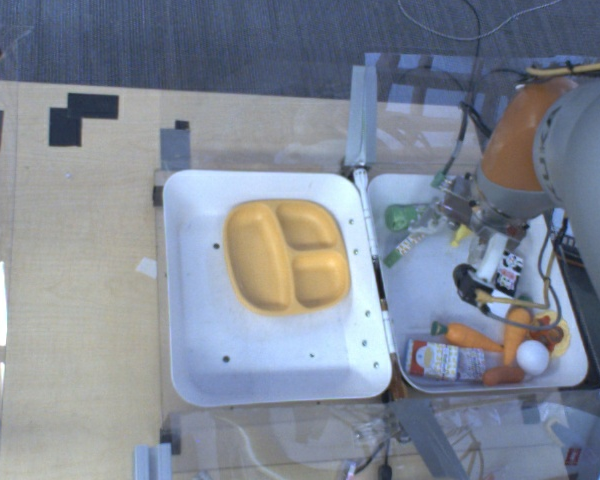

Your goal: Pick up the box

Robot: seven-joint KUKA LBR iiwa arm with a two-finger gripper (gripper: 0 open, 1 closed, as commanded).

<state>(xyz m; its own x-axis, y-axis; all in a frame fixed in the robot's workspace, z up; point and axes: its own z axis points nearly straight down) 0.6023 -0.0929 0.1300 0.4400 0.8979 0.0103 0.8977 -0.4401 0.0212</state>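
Not yet grasped: box (445, 360) at six o'clock of right bin (420, 288), apart from tool (472, 226) near twelve o'clock. Cannot tell tool's width. Left: descending, gripping, lifting.

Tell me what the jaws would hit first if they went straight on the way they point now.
Probably the bare floor of the right bin, close by the green item; depth is hard to judge from above. The box lies nearer the camera, off that line.
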